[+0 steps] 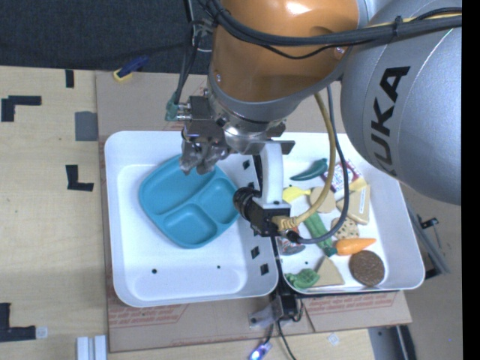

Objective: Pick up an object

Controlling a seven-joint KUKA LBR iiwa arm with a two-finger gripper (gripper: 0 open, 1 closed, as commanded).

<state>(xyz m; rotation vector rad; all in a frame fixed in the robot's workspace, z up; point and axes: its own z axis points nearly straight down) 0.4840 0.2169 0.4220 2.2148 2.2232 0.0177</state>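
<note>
Camera view. I count two white bins side by side on the table (45,223). The left bin (127,276) holds one object — a blue divided plate (189,205) with three compartments, lying tilted, its long axis running from upper left to lower right, one corner toward the bin's back wall. The right bin (401,265) holds a heap of small play-food pieces, among them one orange carrot (355,245), one round brown cookie (367,267), one dark green pepper (309,172) and one green leafy piece (304,279). My arm's orange band (281,32) fills the top. The hand (198,158) sits over the plate's upper rim; I cannot tell how it is set, nor whether it touches the plate.
</note>
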